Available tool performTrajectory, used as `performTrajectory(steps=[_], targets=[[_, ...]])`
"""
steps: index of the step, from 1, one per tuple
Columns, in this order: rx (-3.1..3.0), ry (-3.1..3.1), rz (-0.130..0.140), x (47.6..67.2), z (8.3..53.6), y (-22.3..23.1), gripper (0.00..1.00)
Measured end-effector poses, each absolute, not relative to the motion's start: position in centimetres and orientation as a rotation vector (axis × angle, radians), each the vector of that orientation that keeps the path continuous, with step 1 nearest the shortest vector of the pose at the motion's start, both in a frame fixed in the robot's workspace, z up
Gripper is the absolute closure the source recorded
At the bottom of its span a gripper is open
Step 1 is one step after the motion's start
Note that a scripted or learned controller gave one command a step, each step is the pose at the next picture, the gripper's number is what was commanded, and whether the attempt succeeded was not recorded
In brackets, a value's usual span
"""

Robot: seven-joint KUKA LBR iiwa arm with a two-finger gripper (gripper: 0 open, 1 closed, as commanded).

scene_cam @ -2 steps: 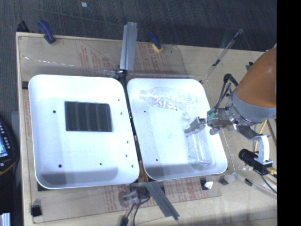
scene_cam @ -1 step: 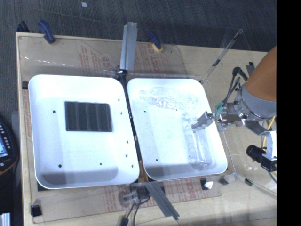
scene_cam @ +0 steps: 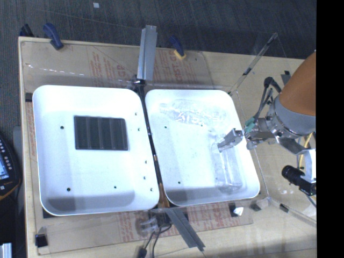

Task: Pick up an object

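Observation:
A dark grey ribbed rectangular block [scene_cam: 101,133] lies flat in the left bin [scene_cam: 48,192], left of its middle. In the right bin [scene_cam: 183,195] a clear plastic item [scene_cam: 188,113] lies along the far wall. A second clear item [scene_cam: 228,170] lies lengthwise along the right wall. My gripper [scene_cam: 233,139] hangs over the right side of the right bin, just above the far end of that second clear item. The grey arm with its orange band [scene_cam: 301,90] comes in from the right. I cannot make out anything held.
A metal bar [scene_cam: 147,52] stands at the back between the bins, and another [scene_cam: 185,233] lies at the front. Blue clamps [scene_cam: 52,35] sit on the bench's far edge. Clear plastic shielding [scene_cam: 258,55] rises at the back right.

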State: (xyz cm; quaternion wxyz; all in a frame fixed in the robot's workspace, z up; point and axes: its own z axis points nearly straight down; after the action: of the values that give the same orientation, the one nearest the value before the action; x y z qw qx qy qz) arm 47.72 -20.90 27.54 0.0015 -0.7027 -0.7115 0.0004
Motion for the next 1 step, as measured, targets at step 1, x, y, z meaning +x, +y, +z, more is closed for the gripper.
performTrajectory(steps=[1], targets=[[-1.912, -2.490, 0.001, 47.75, 24.44, -20.52, 0.00]])
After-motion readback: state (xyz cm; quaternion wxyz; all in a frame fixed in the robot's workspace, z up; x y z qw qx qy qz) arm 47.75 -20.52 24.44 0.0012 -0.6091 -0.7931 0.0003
